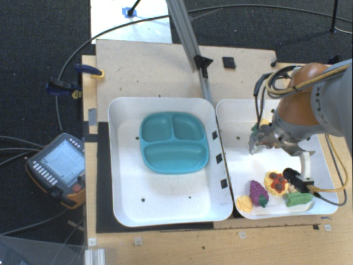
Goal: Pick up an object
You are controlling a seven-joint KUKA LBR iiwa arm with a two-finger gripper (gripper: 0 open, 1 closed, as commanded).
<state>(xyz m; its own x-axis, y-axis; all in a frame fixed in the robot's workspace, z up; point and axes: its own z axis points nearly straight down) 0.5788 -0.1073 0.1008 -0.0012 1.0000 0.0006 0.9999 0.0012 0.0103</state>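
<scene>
Camera view shows a pale bench [165, 70] on dark carpet [38, 26]. Over the right bin [237, 148] the gripper [258, 143] is partly hidden by the arm, so its opening is unclear. Toy food [276, 184] lies at that bin's near edge, apart from the gripper. The left bin [127, 192] holds a teal plate [174, 142].

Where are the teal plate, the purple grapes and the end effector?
teal plate [174, 142], camera view, on its middle divider.
purple grapes [257, 192], camera view, middle of the bunch.
end effector [257, 143], camera view, at its tip.
</scene>
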